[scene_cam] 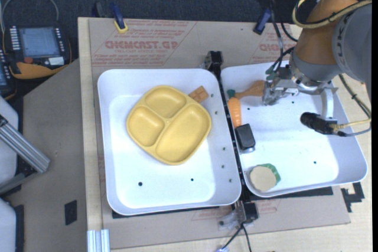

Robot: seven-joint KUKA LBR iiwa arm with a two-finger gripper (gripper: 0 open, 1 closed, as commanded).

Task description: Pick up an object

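Light is bright and even, perhaps from above; the white bins (112, 144) glare slightly, shadows stay soft.

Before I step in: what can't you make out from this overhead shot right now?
- Two-finger gripper: finger state unreadable, too small and shadowed under the wrist.
- Tan wooden piece by the gripper: partly covered by it; contact unclear.
- Small brown block: partly hidden behind the yellow divided plate.
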